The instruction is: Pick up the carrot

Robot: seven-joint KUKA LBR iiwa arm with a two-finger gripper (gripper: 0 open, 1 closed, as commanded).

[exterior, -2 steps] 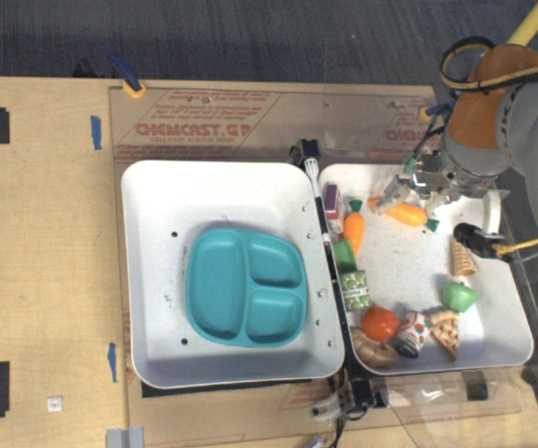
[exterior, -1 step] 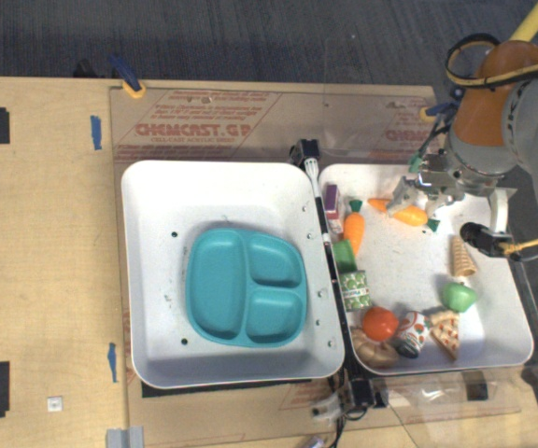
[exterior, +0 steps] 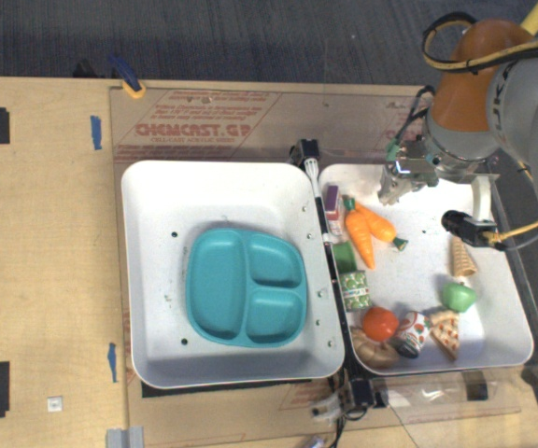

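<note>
Carrot (exterior: 366, 232) lying in the right bin (exterior: 493, 339) near its left wall, gripper (exterior: 395, 189) hovering just beyond it on the far side, apparently empty, finger spread too blurred to tell, teal divided tray (exterior: 247, 287) in the left bin (exterior: 157, 203).

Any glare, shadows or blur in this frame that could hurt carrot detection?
Camera view: light is even; the carrot reads sharp and saturated against the right bin. That bin's white floor is bright, near washed out around the tool. Soft shadows sit under the teal tray in the left bin. The arm's orange band looks slightly soft.
</note>
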